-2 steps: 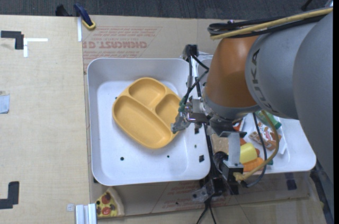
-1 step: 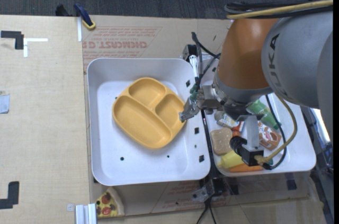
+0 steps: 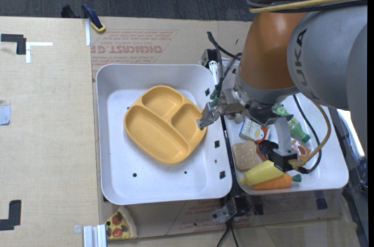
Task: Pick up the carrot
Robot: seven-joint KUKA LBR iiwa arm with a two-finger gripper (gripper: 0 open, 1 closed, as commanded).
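The carrot [image 3: 274, 183] lies by the right bin's [image 3: 334, 177] lower rim, touching a yellow toy [image 3: 260, 171], so the pincer [image 3: 208, 117], whose grip I cannot tell, beside the yellow divided plate [image 3: 163, 130], should probably cross over and straddle the carrot's width.

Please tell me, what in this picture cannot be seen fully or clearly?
All in the camera view:
1. The right bin: its far part is hidden under the arm.
2. The carrot: the yellow food piece covers its upper edge.
3. The carton: its top is under the arm, and the print is too small to read.
4. The green item: partly behind the arm, too small to name.
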